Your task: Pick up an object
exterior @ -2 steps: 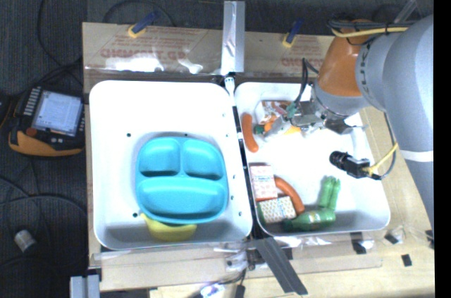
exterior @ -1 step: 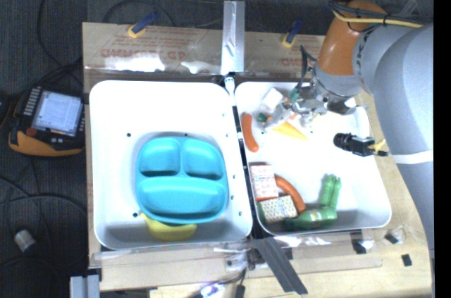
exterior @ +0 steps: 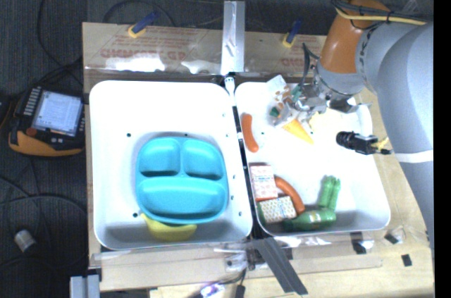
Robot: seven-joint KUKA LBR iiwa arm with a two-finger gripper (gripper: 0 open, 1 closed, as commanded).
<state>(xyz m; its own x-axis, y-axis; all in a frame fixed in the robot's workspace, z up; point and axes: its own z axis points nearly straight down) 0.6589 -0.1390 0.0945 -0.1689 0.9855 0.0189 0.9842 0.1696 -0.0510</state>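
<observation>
Pincer [exterior: 301, 103] is sitting low over the back of the right bin [exterior: 366, 177], coming in off the grey arm [exterior: 394, 78] from the right. You can't tell from this camera view whether it's open or closed, and you can't see anything held in it.

Closest candidates for you: the yellow wedge [exterior: 301, 129] just in front of the pincer, and a small multicoloured piece [exterior: 276, 109] just to its left. An orange sausage [exterior: 248, 133] lies along the bin's left wall.

Toward the front of that bin you've got a red-and-white box [exterior: 262, 183], a second orange sausage [exterior: 292, 195], a checkered packet [exterior: 277, 209] and a green bottle [exterior: 318, 208], all bunched together.

Over in the left bin [exterior: 113, 149] there's a blue divided tray [exterior: 182, 177] with a yellow thing [exterior: 169, 228] poking out under its front edge.
</observation>
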